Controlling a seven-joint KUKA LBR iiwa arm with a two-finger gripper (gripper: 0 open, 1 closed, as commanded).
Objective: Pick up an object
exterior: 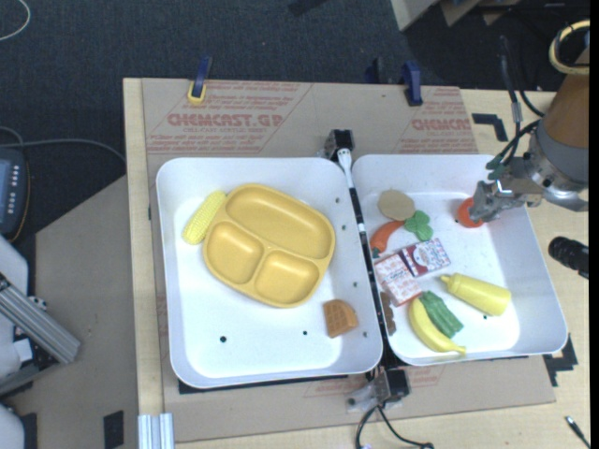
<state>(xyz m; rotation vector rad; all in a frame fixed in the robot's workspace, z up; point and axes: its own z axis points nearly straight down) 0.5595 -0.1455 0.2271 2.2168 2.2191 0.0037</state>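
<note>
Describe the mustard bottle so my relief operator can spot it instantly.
Look in the right bin, toward its near right part. The yellow mustard bottle lies on its side beside the banana; unlike the curved banana, it is straight with a pointed nozzle.

It was a robot lab. A bench (309, 110) with clamped cardboard held two white bins (187, 344) of toy food, wires trailed about, and dark carpet (140, 17) covered the floor.

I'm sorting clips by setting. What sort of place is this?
Probably a robotics lab test bench, not a kitchen: two white bins sit on a board clamped to a bench, toy food such as a plastic banana lies inside, and cables run across dark carpet.
</note>
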